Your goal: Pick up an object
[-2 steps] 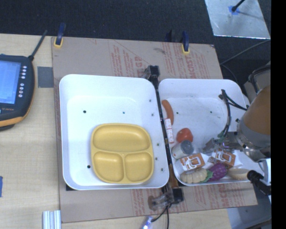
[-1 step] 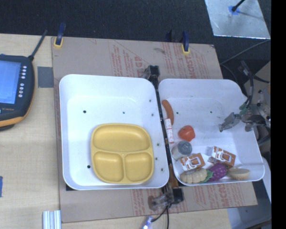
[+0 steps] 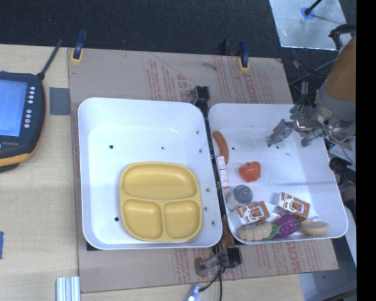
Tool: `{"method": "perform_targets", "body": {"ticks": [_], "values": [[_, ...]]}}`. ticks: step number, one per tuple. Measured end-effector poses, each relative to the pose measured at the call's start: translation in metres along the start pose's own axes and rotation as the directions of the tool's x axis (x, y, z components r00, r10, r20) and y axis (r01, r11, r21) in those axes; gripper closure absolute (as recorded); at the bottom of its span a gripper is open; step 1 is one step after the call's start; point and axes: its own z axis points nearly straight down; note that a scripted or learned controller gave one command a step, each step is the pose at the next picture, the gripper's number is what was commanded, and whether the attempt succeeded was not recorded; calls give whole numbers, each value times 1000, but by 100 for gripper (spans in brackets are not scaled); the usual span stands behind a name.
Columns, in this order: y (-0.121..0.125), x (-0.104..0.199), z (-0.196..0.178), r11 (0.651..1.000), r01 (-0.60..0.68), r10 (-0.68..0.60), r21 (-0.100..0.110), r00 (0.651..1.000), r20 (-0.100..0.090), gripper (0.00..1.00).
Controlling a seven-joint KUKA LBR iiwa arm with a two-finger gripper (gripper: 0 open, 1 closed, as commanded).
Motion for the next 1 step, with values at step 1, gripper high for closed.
{"method": "perform_targets", "body": {"ticks": [1], "values": [[-33, 73, 88, 1000, 2, -2, 4, 1000, 1, 0]]}}
